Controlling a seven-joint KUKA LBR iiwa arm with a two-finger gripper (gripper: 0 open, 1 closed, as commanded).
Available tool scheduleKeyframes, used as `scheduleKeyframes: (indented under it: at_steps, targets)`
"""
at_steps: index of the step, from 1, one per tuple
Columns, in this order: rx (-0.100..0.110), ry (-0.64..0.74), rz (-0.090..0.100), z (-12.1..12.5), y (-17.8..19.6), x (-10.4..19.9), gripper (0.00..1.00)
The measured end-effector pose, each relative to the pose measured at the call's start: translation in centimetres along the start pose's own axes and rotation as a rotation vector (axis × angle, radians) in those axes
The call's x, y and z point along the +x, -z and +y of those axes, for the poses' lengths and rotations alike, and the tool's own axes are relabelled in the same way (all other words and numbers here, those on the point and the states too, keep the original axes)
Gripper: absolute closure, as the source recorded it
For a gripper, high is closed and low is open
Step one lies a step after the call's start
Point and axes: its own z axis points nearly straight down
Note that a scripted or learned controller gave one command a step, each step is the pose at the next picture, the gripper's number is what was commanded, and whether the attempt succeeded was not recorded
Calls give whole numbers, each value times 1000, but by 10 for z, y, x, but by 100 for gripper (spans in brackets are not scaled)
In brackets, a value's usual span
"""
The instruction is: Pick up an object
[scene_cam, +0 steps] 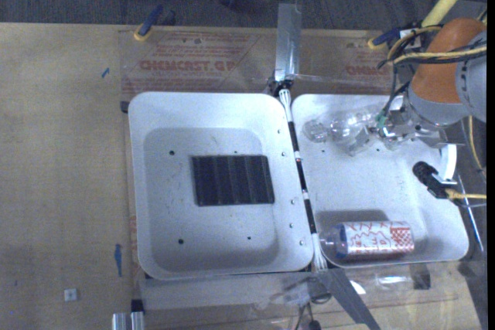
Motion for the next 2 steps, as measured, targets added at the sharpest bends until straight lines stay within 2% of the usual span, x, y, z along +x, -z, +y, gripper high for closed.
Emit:
scheduleKeyframes:
  at_steps: [1,2]
  targets:
    - [55,-162,8,25,24,-32,0]
    - [15,-35,21,42,4,-34,0]
